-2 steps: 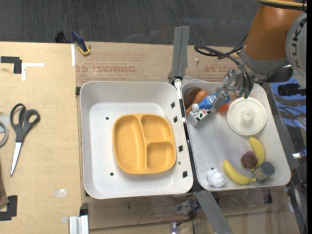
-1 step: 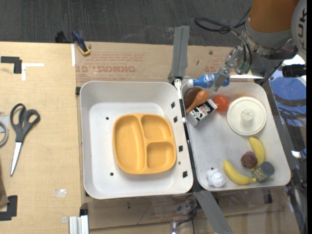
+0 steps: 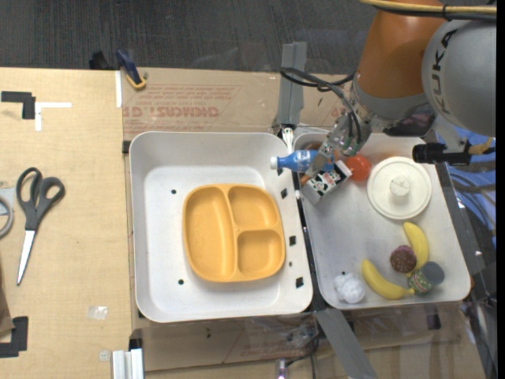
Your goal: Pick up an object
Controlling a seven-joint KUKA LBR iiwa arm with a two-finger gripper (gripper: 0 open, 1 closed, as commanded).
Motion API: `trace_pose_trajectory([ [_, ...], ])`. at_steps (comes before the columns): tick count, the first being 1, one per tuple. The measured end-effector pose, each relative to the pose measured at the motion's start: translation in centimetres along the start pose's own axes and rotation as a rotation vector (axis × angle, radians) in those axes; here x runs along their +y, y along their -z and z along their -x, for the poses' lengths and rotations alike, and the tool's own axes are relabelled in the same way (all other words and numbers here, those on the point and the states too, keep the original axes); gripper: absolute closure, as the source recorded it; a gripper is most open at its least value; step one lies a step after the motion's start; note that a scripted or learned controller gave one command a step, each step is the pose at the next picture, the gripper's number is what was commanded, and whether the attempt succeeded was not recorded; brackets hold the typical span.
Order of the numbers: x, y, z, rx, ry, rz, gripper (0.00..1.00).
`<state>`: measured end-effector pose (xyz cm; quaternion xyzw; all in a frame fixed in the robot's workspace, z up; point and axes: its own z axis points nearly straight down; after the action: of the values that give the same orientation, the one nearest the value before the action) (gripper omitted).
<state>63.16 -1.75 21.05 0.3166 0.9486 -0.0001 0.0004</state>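
Arm reaches in from upper right, orange band above the wrist, gripper point(image 3: 338, 150) low over the top-left corner of the right bin point(image 3: 454, 235), by the divider between bins. Can't tell how the gripper is set, its tip is lost in clutter. Just beside it: blue-and-white bottle point(image 3: 297, 160) lying on its side across the divider, white cap poking into the left bin point(image 3: 146, 235); black-and-white patterned box point(image 3: 325, 181) tilted right under the gripper; small orange ball point(image 3: 359, 166) just right of that. Contact with any of them unclear.

Rest of right bin: round white lid with knob point(image 3: 400, 186) at centre-right, two bananas point(image 3: 396, 273) toward the bottom, dark red ball point(image 3: 403, 258) between them, crumpled white object point(image 3: 349, 288) at bottom left.

Left bin: yellow three-compartment tray point(image 3: 234, 232) lying flat in the middle.

Scissors point(image 3: 31, 212) on the bench, far left, well apart from the bins
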Motion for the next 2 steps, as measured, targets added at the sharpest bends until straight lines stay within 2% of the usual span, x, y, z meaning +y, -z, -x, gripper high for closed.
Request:
trace_pose_trajectory([
  [1, -1.2, 9.4, 0.0, -0.002, -0.308, 0.000, 1.00],
  [2, 2.1, 3.5, -1.7, 0.000, -0.265, -0.002, 1.00],
])
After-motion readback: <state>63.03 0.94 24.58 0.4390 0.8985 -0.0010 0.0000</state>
